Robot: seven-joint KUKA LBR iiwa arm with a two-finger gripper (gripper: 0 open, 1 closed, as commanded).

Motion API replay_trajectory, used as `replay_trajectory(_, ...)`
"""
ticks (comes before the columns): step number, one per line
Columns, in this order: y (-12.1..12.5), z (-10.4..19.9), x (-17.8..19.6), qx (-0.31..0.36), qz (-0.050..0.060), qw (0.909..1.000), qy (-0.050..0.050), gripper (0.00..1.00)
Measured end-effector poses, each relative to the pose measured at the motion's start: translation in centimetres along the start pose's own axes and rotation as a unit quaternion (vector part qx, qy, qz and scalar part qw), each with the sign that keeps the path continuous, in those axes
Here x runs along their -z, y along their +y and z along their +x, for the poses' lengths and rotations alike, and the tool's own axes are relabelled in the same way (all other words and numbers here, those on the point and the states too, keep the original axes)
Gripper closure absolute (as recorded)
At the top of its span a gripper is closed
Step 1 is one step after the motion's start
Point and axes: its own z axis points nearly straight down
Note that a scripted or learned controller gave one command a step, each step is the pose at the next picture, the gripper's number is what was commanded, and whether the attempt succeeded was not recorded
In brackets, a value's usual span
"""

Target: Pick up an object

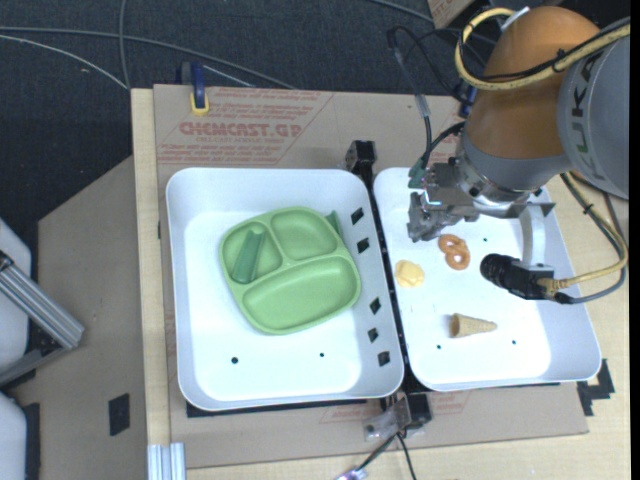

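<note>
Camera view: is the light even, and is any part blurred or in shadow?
Camera view: light is soft and even; the white bins look bright without harsh glare; the green plate is sharp; the gripper casts only a faint shadow; the small pretzel looks slightly soft.

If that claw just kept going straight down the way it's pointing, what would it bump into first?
Probably the bare floor of the right bin, close beside the small pretzel. The gripper hangs just left of it, though height is hard to judge from above.

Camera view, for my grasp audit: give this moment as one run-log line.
gripper: low in right bin | nearest: pretzel | others: yellow piece, cone | left bin: green plate
</note>
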Motion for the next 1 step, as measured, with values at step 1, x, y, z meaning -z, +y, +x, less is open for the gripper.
replay_trajectory(1,-1.27,5.18,-2.81,0.0,0.001,1.0,0.0,1.0)
